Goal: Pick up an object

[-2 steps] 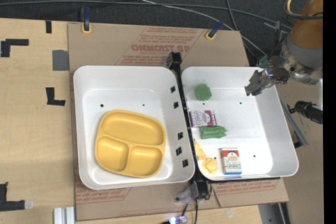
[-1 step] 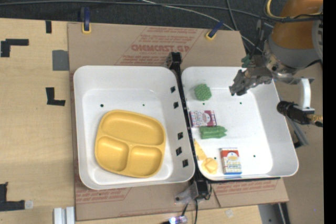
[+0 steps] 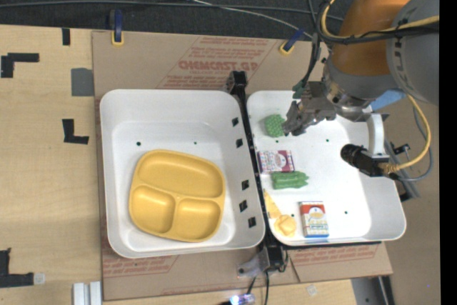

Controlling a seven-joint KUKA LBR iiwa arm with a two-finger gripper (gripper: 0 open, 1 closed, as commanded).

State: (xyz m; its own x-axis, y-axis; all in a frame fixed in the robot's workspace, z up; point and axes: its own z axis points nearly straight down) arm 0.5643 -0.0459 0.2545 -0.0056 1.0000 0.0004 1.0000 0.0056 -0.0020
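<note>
Your tool [image 3: 294, 126] hangs low over the upper left part of the right bin [image 3: 357, 228], its dark fingers pointing down and to the left, and you cannot tell from this slanted view whether they are spread or closed. Just beside the fingertips, touching or nearly so, sits a small green round object [image 3: 274, 126] near the bin's left wall; nothing shows between the fingers, so you have no grasp to count on. Below that, along the same left side, you see a small pink and white packet [image 3: 275, 161] lying flat, and right under it a second green object [image 3: 289, 181], longer and lying on its side. Further toward the bin's near edge lie a yellow piece [image 3: 283, 222] close to the left wall and a red and white box [image 3: 313, 218] just to its right. Behind the tool, the grey arm with its orange band [image 3: 371, 18] comes in from the right, with cables looping around it. The left bin [image 3: 118, 111] holds a yellow divided tray [image 3: 177, 194] with three compartments, resting in its lower half. Both bins sit on a cardboard sheet [image 3: 214, 57] on the desk [image 3: 43, 175].
</note>
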